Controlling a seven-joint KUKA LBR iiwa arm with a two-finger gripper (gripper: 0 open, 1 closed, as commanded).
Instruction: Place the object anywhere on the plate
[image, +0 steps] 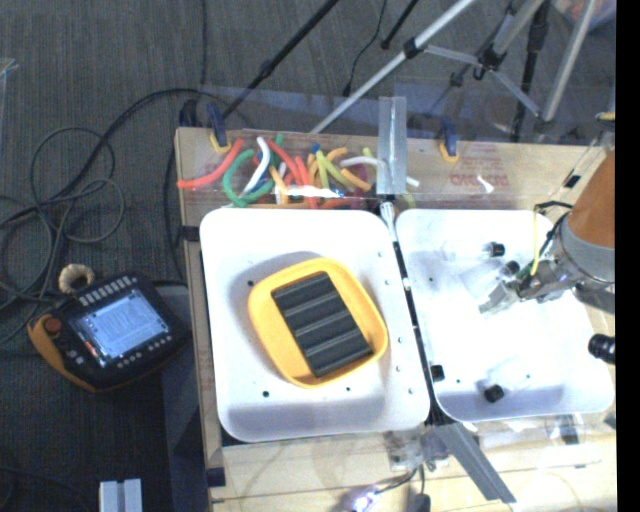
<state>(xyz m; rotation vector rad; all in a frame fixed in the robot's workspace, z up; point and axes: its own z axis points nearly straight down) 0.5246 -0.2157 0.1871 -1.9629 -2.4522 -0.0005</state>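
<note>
Looking at the bench top down, the left bin (230, 400) has the yellow plate (268, 305) sitting in its middle, and the dark ribbed object (322, 322) lies flat on that plate, inside its rim; so the placing step looks done to me (judging from how it sits); the right bin (560, 390) has the arm (600, 225) over it from the right, with the gripper (505, 295) low near the bin floor, nothing visible between the tips; can't tell whether it's spread or pinched, too blurry; next move is probably just lifting clear without bumping the small dark bits (493, 392) nearby.
</note>
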